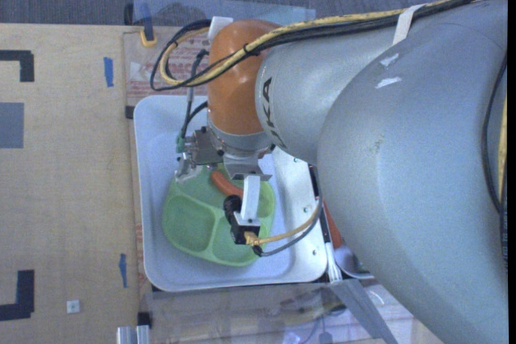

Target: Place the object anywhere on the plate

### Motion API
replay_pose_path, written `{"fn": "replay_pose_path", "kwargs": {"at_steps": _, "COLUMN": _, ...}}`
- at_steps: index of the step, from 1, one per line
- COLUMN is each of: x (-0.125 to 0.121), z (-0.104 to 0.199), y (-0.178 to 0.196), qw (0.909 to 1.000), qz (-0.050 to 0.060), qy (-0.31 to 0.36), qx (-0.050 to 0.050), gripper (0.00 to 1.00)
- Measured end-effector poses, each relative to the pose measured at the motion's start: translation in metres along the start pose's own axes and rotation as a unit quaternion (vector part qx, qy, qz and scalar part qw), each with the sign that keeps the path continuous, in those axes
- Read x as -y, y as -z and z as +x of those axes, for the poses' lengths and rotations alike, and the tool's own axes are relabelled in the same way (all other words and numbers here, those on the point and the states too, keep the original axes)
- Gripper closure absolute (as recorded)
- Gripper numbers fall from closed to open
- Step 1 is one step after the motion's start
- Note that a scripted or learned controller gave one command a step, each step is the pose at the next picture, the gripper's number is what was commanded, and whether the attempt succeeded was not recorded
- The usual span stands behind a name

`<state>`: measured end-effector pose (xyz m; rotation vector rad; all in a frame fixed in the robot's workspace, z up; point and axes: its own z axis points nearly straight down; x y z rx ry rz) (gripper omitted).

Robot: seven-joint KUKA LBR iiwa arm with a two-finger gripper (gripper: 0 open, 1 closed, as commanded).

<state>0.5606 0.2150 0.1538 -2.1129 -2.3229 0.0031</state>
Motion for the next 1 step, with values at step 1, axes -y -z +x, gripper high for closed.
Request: {"fn": "replay_pose_path", "kwargs": {"at_steps": 1, "x": -0.0588, "z": 0.0008, "y": 0.1309, "qw": 0.9976, "qz": -0.002, "qy": -0.069, "qx": 0.0, "gripper": 0.0}}
